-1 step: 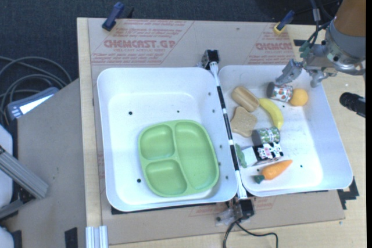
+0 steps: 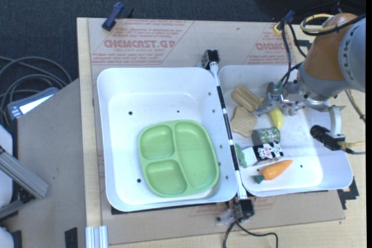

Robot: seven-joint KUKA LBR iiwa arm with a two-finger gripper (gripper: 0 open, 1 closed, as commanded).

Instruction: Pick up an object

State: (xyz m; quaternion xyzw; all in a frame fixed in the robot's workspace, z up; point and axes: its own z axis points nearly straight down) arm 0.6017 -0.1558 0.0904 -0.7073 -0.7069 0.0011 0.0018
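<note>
You are at the reaching step: the gripper (image 2: 277,103) is low in the right bin (image 2: 337,174), just over the yellow banana (image 2: 276,118), and nothing is lifted yet. I cannot tell the state of the hand, because the wrist covers it. The banana lies near the middle of this bin, between the bread roll (image 2: 245,98) and the small can (image 2: 266,136). Its long axis seems to run up and down in the view, though much is hidden. The next move probably needs a grasp across this axis, then a straight lift.
</note>
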